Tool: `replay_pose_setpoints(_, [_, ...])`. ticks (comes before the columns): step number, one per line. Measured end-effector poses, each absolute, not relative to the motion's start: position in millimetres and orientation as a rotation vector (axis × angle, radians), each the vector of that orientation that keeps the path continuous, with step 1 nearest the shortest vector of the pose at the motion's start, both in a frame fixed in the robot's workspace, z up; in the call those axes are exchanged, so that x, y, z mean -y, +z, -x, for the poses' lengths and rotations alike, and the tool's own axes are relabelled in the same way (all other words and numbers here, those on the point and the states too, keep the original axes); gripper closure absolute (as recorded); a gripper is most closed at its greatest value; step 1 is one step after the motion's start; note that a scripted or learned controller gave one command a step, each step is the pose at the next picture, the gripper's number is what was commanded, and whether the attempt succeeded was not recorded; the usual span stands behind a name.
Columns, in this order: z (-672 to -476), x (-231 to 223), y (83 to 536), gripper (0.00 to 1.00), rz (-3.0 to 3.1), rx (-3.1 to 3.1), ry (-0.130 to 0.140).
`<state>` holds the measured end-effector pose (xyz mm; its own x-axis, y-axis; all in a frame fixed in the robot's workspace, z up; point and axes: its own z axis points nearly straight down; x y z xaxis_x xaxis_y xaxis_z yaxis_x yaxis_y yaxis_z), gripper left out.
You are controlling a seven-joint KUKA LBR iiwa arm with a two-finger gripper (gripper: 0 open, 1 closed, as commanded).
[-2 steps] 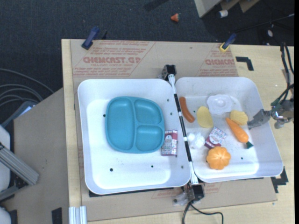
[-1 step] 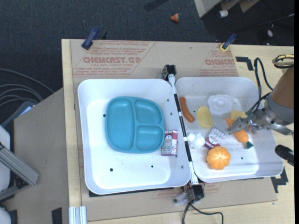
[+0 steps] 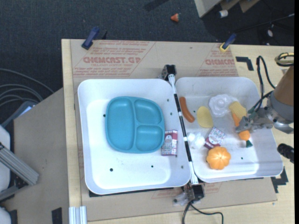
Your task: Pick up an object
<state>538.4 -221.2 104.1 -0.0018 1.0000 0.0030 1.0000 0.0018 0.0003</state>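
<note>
The right bin (image 3: 266, 164) holds an orange fruit (image 3: 218, 157), a red-orange sausage (image 3: 187, 109), a flat yellow piece (image 3: 204, 117), a crumpled clear plastic cup (image 3: 219, 104), a yellow block (image 3: 238, 108), a small red-and-white packet (image 3: 215, 136) and a small orange piece (image 3: 244, 135). My gripper (image 3: 251, 123) reaches in from the right and sits low over the bin's right side, just above the small orange piece. A thin orange stick (image 3: 236, 120) lies beside its tip. Nothing can be seen held in it.
The left bin (image 3: 93, 162) carries a blue divided plate (image 3: 134, 124) and a second small packet (image 3: 169, 143) by its right wall. A bit of white wrapper (image 3: 194, 138) lies near the divider. Clamps and cables sit along the bench's edges.
</note>
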Motion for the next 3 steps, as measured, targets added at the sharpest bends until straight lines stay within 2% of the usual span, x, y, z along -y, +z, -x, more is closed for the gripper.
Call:
replay_pose_setpoints(1, [-570.5,155,185,1.00,2.220,2.224,-0.002])
replay_pose_setpoints(2, [-528.5,76,202,1.00,2.218,2.221,0.001])
replay_pose_setpoints(3, [-500.4,-11,208,1.00,2.217,2.220,0.002])
